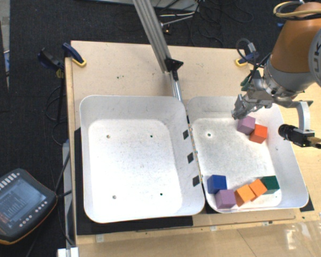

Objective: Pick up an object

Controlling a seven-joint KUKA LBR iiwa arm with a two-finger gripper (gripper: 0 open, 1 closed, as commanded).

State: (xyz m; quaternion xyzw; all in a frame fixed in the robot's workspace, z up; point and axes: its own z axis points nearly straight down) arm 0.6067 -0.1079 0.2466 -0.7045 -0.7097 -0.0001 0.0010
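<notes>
Here, small purple cube (246, 125) lying in right shallow white bin (289, 162), touching small orange cube (258, 133). Just above, grey two-finger gripper (241, 111); jaws' state impossible to tell. Near front wall: blue (216, 183), purple, orange, green blocks.

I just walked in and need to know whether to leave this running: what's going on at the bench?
A grey and orange robot arm reaches in from the right, its claw low over the far end of the right bin, right beside a purple block that touches an orange block. Nothing is visibly lifted. Four more blocks sit along that bin's near edge: blue, purple, orange and green. The left bin sits alongside.
</notes>
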